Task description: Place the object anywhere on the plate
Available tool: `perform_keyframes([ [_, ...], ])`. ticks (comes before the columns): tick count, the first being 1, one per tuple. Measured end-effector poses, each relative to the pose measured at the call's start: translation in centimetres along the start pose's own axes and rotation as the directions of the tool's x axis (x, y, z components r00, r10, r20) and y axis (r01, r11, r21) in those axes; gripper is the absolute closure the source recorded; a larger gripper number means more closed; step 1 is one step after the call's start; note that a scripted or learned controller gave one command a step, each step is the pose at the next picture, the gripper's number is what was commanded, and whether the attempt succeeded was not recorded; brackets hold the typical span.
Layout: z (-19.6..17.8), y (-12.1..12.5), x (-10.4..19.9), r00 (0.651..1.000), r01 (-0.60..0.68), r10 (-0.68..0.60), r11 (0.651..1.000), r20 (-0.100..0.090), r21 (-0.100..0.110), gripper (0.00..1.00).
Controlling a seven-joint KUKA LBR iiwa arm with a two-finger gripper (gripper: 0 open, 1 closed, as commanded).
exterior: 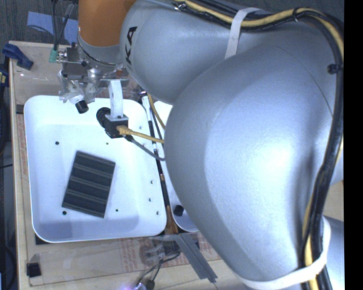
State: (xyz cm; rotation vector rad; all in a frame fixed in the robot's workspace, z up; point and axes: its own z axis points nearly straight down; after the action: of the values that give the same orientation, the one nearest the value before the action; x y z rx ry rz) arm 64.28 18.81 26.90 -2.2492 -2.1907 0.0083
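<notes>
The plate (89,183) is a dark grey ribbed rectangle lying in the lower left part of the left bin (42,156). My gripper (75,94) hangs over the far left corner of that bin, well up and away from the plate. A small black piece (80,106) sits right under the gripper's metal parts; whether it is held or part of the gripper is unclear. The arm's big grey body hides most of the right bin.
A sliver of the right bin (187,222) shows beside the arm, with a small dark round thing (178,210) on it. Blue clamps (15,54) sit on the bench's far left corner. Cables and metal brackets (169,252) lie along the near edge.
</notes>
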Motion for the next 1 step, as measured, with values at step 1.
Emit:
perform_keyframes([
  [1, -3.92, 1.24, 3.04, 0.977, 0.214, -0.214, 0.977, -0.001, 0.0, 1.0],
])
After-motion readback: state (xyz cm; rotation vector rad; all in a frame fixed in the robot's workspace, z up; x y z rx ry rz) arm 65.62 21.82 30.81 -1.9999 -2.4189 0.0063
